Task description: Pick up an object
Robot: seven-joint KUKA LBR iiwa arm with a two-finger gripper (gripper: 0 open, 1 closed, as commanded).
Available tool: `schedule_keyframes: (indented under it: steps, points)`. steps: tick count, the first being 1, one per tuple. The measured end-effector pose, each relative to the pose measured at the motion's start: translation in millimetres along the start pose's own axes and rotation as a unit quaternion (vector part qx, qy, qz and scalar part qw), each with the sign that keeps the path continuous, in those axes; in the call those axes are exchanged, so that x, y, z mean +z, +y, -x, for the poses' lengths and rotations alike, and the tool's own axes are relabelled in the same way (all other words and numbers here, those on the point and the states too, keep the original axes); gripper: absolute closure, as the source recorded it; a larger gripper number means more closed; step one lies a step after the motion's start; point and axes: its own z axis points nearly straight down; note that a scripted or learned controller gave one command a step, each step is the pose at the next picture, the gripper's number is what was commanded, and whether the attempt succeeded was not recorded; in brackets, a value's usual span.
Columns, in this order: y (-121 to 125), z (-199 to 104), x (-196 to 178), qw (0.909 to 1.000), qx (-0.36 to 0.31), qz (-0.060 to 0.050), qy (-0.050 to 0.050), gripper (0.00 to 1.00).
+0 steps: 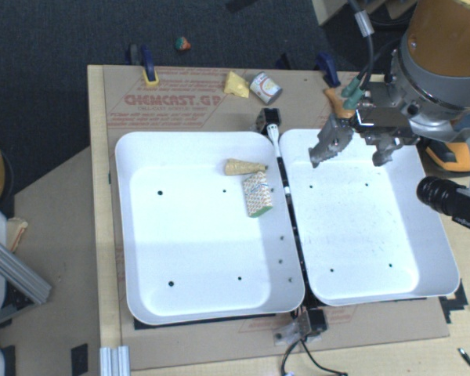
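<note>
Lengthwise up-down, patterned packet point(257, 193) beside bin divider point(287, 202).

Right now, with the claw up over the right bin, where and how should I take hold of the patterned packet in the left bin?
Grip the patterned packet across its short width, mid-length, coming straight down. It lies flat, long axis running near-to-far, so its long edges are the ones to pinch. Stay off its far end, where the tan roll lies close. The claw looks open.
</note>
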Motion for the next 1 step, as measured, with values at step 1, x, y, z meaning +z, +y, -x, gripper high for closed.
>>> schedule_keyframes:
  steps: [1]
  points:
    - [2.2, 4.9, -13.8, 1.0, 0.005, 0.006, -0.001, 1.0]
